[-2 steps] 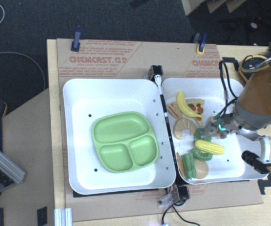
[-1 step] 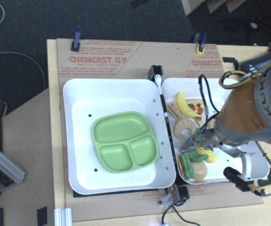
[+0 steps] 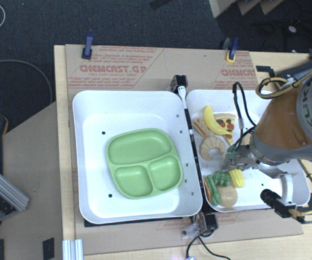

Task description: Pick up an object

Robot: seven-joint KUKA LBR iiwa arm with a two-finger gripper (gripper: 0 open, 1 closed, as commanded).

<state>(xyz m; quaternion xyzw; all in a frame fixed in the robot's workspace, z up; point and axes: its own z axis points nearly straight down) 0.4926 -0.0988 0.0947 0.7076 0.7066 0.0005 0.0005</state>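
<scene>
1. Left bin [image 3: 85,145]: white, holds a green divided tray [image 3: 143,162] near its middle.
2. Right bin [image 3: 196,99]: white, holds toy food along its left side.
3. Banana [image 3: 214,121]: yellow, lying over a pizza slice [image 3: 227,122] toward the far end.
4. Pale ring-shaped piece [image 3: 213,147]: below the banana.
5. Corn [image 3: 235,178]: yellow, just beside the gripper.
6. Green beans [image 3: 214,184] and a tan round piece [image 3: 227,196]: near corner.
7. Gripper [image 3: 233,158]: low over the right bin between ring and corn; state of its grip cannot be told.
</scene>
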